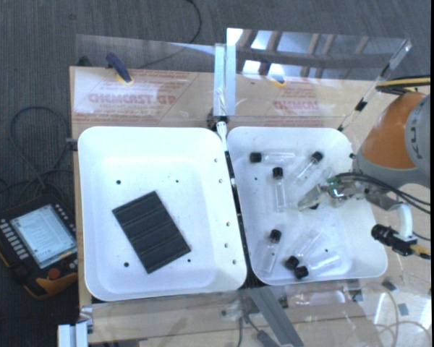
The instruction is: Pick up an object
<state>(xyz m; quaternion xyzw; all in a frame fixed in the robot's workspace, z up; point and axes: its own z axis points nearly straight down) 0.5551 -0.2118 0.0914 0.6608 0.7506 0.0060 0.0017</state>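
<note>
Counting six vials (281, 190) in my right bin (362, 262), clear glass tubes with black caps, scattered and lying flat, one dark ribbed slab (151, 230) in my left bin (94, 194), gripper (312, 198) low among the vials, finger state I cannot tell

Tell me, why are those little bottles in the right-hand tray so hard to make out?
In the camera view the clear vials nearly vanish against the bright white right bin, leaving mostly their black caps visible; the gripper looks soft and small, while the black ridged panel in the left bin stands out sharply.
</note>
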